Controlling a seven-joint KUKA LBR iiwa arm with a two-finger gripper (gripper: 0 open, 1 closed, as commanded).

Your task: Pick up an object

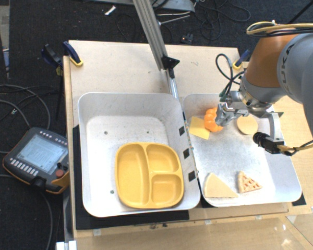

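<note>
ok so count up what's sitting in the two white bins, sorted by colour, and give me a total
Yellow: 2, the divided tray in the left bin and a cheese-like slab in the right bin.
Orange: 1, a small piece beside the gripper.
Tan or beige: 3, a round disc, a plain wedge and a waffle-patterned wedge.
Total: 6.

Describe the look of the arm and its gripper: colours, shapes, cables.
The arm is thick and rounded, grey with a broad orange band above the wrist. Black cables loop beside the wrist and a yellow one runs along the top. The gripper is small, metallic grey.
</note>
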